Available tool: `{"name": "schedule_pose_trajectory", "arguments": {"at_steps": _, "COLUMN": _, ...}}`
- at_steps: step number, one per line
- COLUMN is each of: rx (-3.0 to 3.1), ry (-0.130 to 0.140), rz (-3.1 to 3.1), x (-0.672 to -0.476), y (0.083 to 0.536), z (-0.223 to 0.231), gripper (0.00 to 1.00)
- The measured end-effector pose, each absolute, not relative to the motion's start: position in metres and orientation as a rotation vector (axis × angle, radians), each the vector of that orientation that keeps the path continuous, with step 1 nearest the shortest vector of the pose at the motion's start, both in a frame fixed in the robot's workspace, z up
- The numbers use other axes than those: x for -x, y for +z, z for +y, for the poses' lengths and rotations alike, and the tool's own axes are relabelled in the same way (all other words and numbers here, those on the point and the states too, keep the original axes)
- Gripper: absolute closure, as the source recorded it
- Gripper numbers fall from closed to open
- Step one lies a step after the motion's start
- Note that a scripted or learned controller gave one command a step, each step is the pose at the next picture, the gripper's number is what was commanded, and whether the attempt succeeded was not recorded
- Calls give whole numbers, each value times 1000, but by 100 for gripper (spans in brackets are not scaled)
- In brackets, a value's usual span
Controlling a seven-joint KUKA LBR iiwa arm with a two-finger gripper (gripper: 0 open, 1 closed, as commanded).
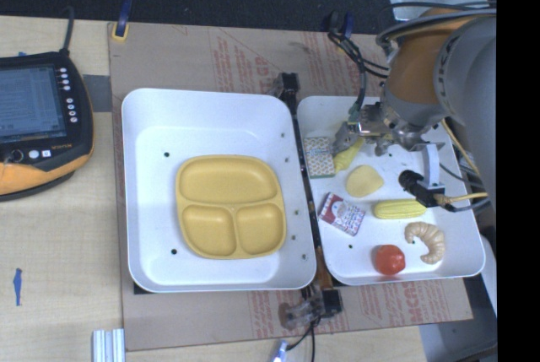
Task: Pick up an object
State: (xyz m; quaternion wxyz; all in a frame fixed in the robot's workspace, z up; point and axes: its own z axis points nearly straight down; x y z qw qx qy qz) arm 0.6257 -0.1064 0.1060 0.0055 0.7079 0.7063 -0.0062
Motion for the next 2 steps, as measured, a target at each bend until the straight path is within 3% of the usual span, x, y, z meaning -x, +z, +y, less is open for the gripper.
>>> {"name": "schedule_pose_trajectory", "arguments": {"at_steps": 1, "rx": -2216, "ry": -5, "rz": 2228, "x": -656, "y": 92, "z": -98, "gripper": 0}}
{"name": "schedule_pose_trajectory", "arguments": {"at_steps": 2, "rx": -2215, "ry": -6, "rz": 2231, "x": -656, "y": 103, "z": -99, "gripper": 100}}
